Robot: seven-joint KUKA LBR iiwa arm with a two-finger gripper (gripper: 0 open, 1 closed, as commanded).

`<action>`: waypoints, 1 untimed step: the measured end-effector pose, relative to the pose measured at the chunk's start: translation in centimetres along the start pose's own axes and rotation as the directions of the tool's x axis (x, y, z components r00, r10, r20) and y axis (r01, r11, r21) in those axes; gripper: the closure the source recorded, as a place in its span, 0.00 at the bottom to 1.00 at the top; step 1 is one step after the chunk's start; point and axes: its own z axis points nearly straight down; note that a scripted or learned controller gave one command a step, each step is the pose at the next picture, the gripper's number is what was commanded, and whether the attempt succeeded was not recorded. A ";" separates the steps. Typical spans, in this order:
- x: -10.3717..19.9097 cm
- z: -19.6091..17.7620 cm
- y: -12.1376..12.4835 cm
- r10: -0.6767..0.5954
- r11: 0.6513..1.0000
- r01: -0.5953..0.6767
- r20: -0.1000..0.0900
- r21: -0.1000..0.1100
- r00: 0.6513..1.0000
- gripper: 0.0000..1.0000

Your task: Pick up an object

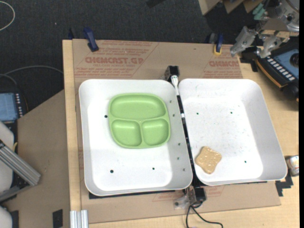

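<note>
Two shallow white bins sit side by side on the bench. The left bin (95,175) carries a light green plastic divided tray (139,120) with three compartments, lying toward the far edge. The right bin (247,103) carries a tan, toast-shaped flat piece (208,159) near its near-left corner, close to the near rim. My gripper (251,38) hangs beyond the right bin's far-right corner, off the bin; nothing is visibly in it, and its opening I cannot tell.
</note>
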 end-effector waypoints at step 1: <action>3.4 -13.9 -2.9 0.001 1.000 -0.001 0.001 -0.012 1.000 0.00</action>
